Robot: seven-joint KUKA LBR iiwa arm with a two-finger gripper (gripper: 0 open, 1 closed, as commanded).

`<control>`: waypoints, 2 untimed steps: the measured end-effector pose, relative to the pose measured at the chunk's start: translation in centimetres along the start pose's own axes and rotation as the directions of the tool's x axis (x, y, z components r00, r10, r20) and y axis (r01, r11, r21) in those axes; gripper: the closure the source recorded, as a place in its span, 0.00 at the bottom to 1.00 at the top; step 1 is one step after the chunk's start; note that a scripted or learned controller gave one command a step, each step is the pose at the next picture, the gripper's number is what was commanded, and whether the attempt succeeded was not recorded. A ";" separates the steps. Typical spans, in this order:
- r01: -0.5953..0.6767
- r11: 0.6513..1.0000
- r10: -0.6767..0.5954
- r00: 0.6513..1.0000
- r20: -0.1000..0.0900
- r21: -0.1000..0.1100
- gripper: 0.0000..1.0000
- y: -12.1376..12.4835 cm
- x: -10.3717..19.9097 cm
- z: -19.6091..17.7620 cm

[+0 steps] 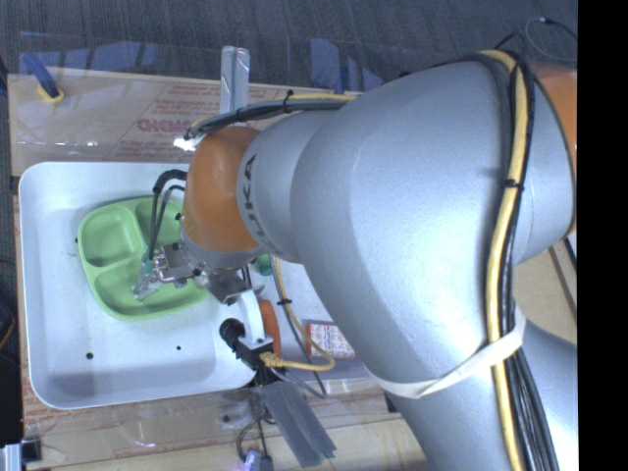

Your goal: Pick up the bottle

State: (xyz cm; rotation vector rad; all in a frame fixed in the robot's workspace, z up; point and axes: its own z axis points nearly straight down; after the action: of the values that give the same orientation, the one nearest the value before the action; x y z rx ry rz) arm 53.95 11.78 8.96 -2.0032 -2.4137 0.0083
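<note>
Bottle (270,330), narrow orange sliver, mostly hidden beneath the arm, just beyond the left bin's right wall, pose unclear

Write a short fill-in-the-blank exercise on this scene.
1. The divided plastic plate lying in the shallow white bin is ____ in colour.
2. The robot's pincer hangs over that ____.
3. The band on the big grey arm is ____ in colour.
Missing words: green; plate; orange.
</note>
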 end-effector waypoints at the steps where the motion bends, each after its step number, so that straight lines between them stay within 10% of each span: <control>1: 0.003 1.000 -0.003 1.000 0.001 0.003 1.00 -0.1 0.0 -0.9; 2: -0.298 0.955 0.298 0.955 0.001 0.000 1.00 2.2 1.3 -9.3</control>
State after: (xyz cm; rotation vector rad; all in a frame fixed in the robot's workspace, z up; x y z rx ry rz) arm 55.90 13.45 18.20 -2.3450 -2.0854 0.0098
